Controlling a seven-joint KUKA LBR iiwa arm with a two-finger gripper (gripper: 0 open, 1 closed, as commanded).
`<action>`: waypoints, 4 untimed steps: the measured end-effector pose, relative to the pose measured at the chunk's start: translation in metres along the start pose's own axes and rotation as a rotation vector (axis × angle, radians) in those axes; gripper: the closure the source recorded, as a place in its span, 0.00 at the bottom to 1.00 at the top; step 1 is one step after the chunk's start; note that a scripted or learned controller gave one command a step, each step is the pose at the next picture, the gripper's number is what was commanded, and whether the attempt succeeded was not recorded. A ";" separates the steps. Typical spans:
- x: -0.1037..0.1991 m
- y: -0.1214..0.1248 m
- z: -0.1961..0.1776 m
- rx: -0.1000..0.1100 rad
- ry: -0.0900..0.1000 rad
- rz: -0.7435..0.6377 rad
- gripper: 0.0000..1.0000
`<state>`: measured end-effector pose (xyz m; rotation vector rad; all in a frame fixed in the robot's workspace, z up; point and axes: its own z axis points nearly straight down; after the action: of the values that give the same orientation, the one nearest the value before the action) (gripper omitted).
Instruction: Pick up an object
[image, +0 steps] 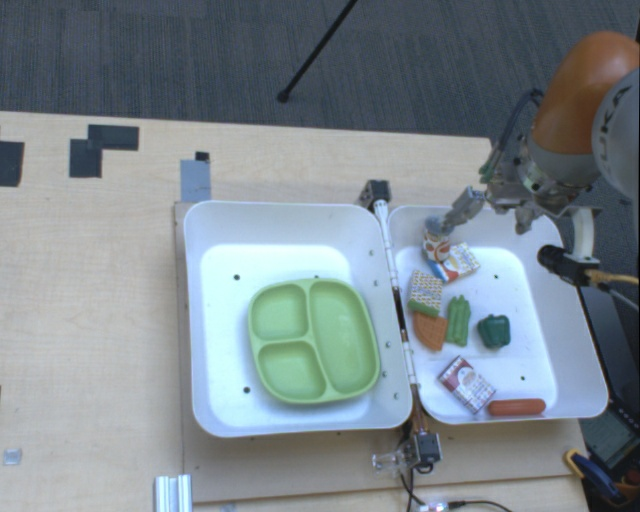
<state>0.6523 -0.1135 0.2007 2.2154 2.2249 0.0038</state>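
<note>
We judge the approach step: grey two-finger gripper (440, 226), grip state unclear, hovers above the small red-and-white printed carton (452, 260); next, descend and close.

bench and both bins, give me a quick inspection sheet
surface: pale wood bench bearing left bin and right bin
job's things: right bin holds carton, box, carrot, cucumber, pepper, packet, sausage
clutter: green tray in left bin
grippers: gripper low over the carton at the right bin's far edge; grip cannot tell
cables: wires at the near edge
surroundings: dark carpet, black tape marks
</note>
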 end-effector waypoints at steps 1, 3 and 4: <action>0.005 -0.060 0.099 -0.016 -0.003 0.003 0.00; 0.010 -0.108 0.095 -0.036 -0.003 0.004 1.00; 0.085 -0.133 0.015 -0.001 0.001 0.000 1.00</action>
<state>0.5194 -0.0291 0.1849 2.2148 2.2251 0.0059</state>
